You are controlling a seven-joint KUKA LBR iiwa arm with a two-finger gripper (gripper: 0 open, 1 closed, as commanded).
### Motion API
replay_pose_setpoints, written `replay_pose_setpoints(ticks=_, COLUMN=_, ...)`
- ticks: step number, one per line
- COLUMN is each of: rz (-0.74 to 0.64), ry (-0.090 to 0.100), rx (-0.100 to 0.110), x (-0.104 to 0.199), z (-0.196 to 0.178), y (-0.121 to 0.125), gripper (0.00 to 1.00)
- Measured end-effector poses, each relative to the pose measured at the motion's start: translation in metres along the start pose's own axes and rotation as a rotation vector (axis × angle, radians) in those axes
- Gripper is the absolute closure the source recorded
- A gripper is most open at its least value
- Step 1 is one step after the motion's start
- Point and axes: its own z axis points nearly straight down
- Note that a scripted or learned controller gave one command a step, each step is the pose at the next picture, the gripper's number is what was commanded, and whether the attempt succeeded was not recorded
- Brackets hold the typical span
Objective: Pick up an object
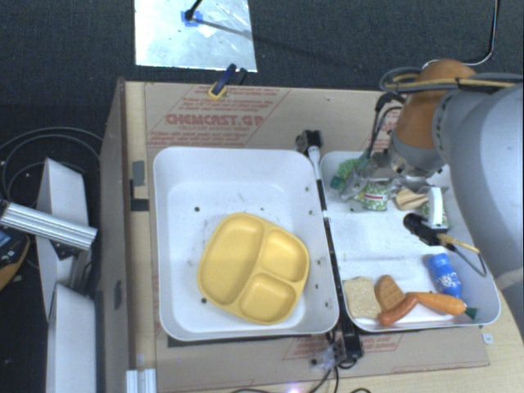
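My gripper (357, 187) is low in the far left corner of the right bin (360, 244), with the arm reaching in from the right. It is down among a green leafy item (347, 170) and a small jar with a green label (377, 196), which stands just to its right. A beige piece (411, 199) lies further right, partly under the wrist. Along the bin's near edge lie a slice of bread (359, 295), a brown sausage (391, 295), an orange carrot (439, 302) and a blue bottle (442, 272).
The left bin (176, 219) holds a yellow divided plate (254, 267). A black divider bar (326, 219) runs between the two bins. Bare white floor shows in the middle of the right bin.
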Motion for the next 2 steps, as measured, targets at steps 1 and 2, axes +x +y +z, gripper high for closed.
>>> replay_pose_setpoints(ticks=1, rz=-0.006, ry=-0.001, rx=0.0, x=0.0, z=-0.011, y=0.0, gripper=1.0)
replay_pose_setpoints(ticks=2, rz=-0.001, ry=0.002, rx=-0.007, x=0.045, z=-0.101, y=-0.08, gripper=1.0)
